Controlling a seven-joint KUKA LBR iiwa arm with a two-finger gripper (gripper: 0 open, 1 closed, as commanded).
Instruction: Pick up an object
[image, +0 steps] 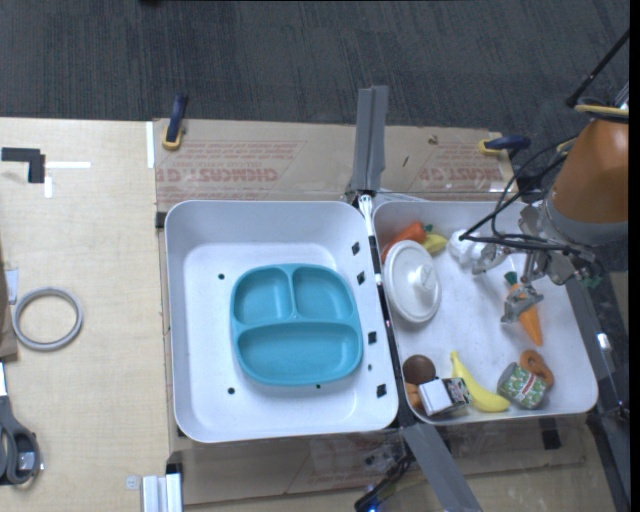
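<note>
The arm is reaching into the right bin (590, 395) from the right, its gripper (524, 292) hanging low over the bin floor; the pick is appearing not yet completed, since nothing is seen raised clear of the bin. The orange carrot (531, 323) is lying directly beneath the gripper, apparently touching it; whether the carrot is being held cannot be told; the banana (474, 387) is resting nearer the front rim.
</note>
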